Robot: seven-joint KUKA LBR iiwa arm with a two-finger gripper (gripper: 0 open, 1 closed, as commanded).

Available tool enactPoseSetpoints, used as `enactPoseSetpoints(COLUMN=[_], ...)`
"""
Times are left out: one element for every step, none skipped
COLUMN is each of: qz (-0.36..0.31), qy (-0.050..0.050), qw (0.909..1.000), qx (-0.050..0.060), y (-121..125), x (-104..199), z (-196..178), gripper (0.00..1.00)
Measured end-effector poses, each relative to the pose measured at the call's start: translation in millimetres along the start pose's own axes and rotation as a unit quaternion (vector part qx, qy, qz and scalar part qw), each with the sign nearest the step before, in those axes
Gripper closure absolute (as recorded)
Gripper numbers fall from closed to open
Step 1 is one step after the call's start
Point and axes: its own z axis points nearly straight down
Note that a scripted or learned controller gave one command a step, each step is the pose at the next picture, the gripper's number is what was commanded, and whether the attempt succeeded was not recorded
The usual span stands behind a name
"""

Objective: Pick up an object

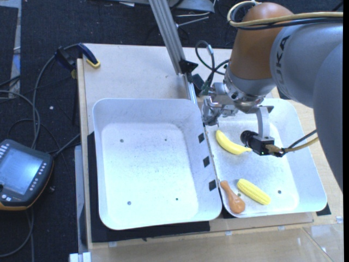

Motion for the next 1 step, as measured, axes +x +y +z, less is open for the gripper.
enactPoseSetpoints(qz=[0.0], qy=[0.0], qw=[1.0], qx=[0.001], y=[-14.9], x=[60.0], z=[-2.8], gripper=[1.0])
